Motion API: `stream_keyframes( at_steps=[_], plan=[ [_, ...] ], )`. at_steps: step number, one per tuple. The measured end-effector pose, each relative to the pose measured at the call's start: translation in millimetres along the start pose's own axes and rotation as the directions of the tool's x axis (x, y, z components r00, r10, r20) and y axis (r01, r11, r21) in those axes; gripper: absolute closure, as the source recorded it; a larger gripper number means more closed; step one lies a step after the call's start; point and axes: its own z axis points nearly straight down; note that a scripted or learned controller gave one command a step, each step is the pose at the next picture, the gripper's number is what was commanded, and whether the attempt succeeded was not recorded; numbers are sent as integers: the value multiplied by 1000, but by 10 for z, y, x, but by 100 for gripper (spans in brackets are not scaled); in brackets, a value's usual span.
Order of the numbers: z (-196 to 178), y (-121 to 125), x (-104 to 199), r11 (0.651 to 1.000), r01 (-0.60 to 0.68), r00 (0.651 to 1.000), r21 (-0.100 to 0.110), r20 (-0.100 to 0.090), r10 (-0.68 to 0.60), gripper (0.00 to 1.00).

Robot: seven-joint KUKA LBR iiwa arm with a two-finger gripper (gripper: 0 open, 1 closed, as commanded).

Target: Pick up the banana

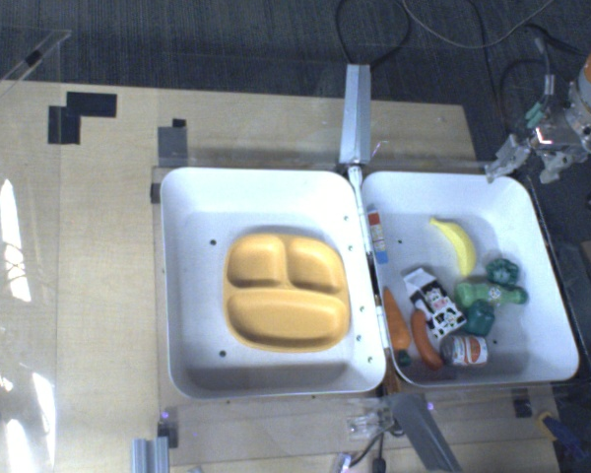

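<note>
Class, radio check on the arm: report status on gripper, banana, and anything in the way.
Gripper above right bin's far right corner, holding nothing. Banana lying loose in right bin, untouched. Green toy close beside banana's near end.

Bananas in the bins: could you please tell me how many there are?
1. The banana lies in the right bin, near its upper middle, apart from the cluster of items below. Another could hide under that cluster.

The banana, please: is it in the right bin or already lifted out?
In the bin. The banana lies on the right bin's floor, while the claw sits apart, beyond the far rim.
</note>
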Motion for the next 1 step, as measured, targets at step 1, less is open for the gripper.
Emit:
stream_keyframes(
  at_steps=[1],
  plan=[
    [717,-487,508,994,-112,994,2,-1,112,0]
  ],
)
